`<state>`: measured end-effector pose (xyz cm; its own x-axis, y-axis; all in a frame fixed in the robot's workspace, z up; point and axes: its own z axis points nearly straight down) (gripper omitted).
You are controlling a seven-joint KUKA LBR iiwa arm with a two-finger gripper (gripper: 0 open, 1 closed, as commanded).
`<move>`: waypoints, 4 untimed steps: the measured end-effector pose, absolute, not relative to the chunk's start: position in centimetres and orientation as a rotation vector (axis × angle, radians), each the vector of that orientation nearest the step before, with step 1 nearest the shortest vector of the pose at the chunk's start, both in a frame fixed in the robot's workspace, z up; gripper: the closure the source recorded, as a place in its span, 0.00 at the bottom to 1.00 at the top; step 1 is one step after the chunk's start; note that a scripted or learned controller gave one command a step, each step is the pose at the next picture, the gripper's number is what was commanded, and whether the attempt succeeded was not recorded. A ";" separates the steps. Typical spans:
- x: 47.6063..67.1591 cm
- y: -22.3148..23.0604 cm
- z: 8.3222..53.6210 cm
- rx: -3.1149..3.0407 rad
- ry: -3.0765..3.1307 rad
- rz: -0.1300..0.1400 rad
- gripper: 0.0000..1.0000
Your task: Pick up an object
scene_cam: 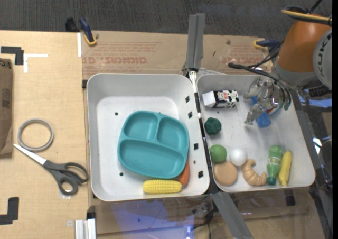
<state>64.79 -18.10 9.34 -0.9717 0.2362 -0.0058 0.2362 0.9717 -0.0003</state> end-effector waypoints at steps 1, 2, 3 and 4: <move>65.0 -18.0 10.4 0.368 3.108 -0.003 1.00; 55.9 -12.0 9.2 0.296 3.126 0.001 1.00; 51.3 -17.7 21.4 -0.288 3.123 -0.002 1.00; 49.3 -22.0 11.9 -0.538 3.074 -0.010 1.00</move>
<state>49.27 -21.97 11.88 -0.9404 -0.3395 -0.0198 -0.3393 0.9406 -0.0103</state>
